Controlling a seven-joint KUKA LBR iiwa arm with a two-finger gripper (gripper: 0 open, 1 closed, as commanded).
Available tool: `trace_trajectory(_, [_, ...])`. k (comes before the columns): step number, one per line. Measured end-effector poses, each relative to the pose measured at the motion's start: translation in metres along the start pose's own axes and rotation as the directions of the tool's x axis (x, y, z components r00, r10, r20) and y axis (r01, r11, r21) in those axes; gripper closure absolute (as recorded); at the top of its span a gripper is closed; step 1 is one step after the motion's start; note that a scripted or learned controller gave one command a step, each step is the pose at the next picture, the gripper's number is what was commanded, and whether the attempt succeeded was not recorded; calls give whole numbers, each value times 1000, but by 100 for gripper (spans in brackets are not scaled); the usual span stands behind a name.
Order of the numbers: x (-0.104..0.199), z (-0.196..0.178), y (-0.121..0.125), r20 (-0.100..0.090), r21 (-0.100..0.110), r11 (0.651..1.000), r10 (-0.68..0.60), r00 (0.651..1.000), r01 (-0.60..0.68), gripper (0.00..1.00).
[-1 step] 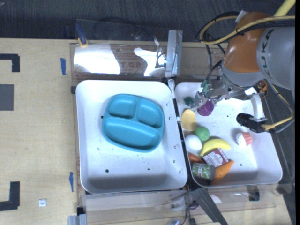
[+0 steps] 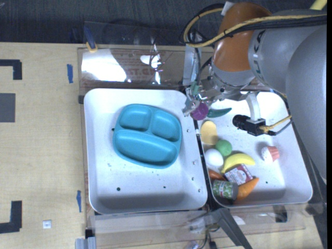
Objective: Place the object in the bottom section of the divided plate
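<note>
- Two shallow white bins are sitting side by side on the pale wooden surface (image 2: 36, 154): the left bin (image 2: 104, 185) and the right bin (image 2: 290, 180).
- The grey arm (image 2: 295, 61), with its orange band, is reaching in from the right and hanging over the upper left corner of the right bin.
- A blue divided plate (image 2: 148, 134) is lying in the left bin, tilted a little, its long bottom section facing the bin's lower right and its two smaller sections sitting above.
- The gripper (image 2: 196, 104) is hovering just over the wall between the bins, near the plate's upper right edge; its fingers are closing on a small purple object (image 2: 199, 111), which is hanging clear of the plate.
- A heap of toy food is lying along the right bin's left side: a pale yellow piece (image 2: 209, 132), a green ball (image 2: 224, 148), a white egg (image 2: 213, 157), a yellow banana (image 2: 238, 161) and an orange carrot (image 2: 248, 187).
- A small pink and white piece (image 2: 270, 153) is lying apart, further right.
</note>
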State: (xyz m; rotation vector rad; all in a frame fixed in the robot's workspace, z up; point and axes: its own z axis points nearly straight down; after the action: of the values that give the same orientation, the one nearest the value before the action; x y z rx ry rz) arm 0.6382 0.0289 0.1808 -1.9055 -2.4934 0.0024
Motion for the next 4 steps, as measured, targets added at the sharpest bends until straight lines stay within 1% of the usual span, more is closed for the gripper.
trace_trajectory(1, [69, 0, -26, -1, 4, 996, -85, 996, 85, 100])
trace_trajectory(2, [67, 0, -27, 0, 4, 997, -82, 997, 82, 0])
trace_trajectory(3, [98, -1, -36, 0, 5, 990, -141, 990, 141, 0])
trace_trajectory(4, [98, -1, -36, 0, 5, 990, -141, 990, 141, 0])
